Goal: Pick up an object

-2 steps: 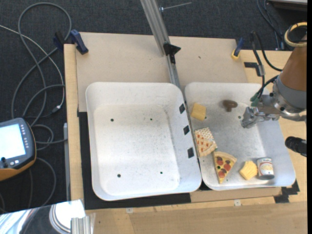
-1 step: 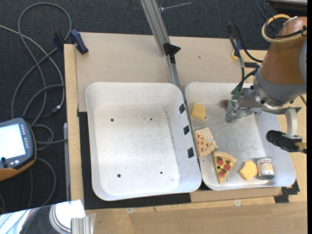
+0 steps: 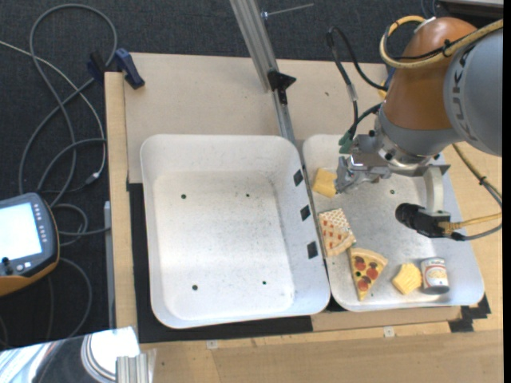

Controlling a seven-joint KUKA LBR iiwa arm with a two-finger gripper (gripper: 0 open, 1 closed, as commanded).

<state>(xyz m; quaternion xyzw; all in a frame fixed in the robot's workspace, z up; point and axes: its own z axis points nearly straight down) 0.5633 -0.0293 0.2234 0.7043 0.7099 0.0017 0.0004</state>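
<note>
Right bin (image 3: 377, 231); hand (image 3: 346, 182) beside yellow wedge (image 3: 324, 184)

We see the gripper (image 3: 349, 180) low in the right bin (image 3: 375, 214), a yellow wedge (image 3: 323, 184) just beside it at nine o'clock. At six o'clock lies a waffle piece (image 3: 335, 230), beyond it a pizza slice (image 3: 366, 271); toward four o'clock, a yellow block (image 3: 407, 278) and a small jar (image 3: 435, 274).

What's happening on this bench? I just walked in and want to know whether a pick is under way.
The arm is reaching into the right bin, with its gripper low, right beside a yellow block at the bin's left wall. I can't see that anything is held. A waffle piece, a pizza slice, a second yellow piece and a small can lie nearer the front.
</note>
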